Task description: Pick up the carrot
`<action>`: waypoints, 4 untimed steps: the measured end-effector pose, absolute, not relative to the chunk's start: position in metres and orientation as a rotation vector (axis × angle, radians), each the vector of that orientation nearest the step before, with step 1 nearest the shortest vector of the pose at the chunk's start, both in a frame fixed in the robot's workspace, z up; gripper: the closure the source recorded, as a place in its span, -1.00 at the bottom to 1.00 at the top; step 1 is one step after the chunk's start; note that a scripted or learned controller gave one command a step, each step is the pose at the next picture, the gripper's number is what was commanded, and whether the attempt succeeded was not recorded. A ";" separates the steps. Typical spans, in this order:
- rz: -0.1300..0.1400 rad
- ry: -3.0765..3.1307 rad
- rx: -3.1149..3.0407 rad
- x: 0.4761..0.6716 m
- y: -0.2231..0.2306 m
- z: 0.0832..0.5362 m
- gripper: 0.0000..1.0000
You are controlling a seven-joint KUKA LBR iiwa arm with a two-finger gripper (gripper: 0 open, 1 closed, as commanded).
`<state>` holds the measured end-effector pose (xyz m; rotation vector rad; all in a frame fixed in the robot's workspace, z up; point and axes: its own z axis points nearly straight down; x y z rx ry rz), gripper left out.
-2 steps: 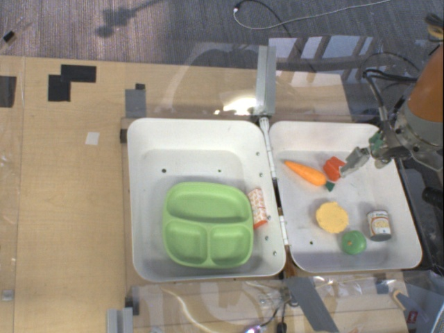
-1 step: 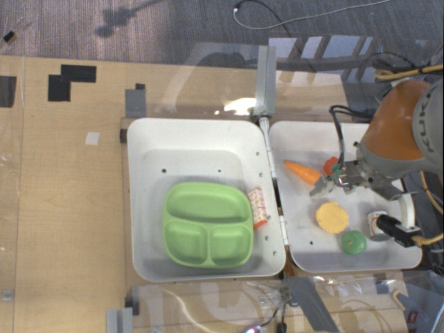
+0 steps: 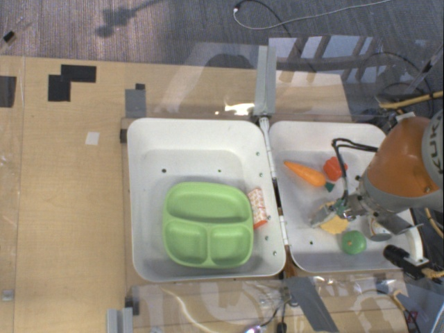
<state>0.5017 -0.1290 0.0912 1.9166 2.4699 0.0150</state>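
We find the carrot [image 3: 305, 174] in the right bin [image 3: 305, 252], its long axis slanting from upper left to lower right, tip at upper left; the gripper [image 3: 334, 212] hovers just below it; finger state: cannot tell.

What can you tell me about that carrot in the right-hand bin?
The carrot is a small orange cone, smooth and glossy like a plastic toy. It lies flat on the floor of the right bin, in the upper left part, its narrow tip pointing up-left toward the divider and its thick end toward a red-orange toy, close to or touching it. The gripper sits lower right of the carrot, clear of it.
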 end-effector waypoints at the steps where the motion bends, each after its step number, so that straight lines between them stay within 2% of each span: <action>1: 0.006 2.629 1.704 0.612 -0.154 0.170 -1.00; 2: 0.010 2.828 1.335 0.597 -0.109 0.091 -1.00; 3: 0.017 2.824 1.333 0.599 -0.108 0.104 1.00; 4: 0.006 2.726 1.549 0.591 -0.040 0.187 1.00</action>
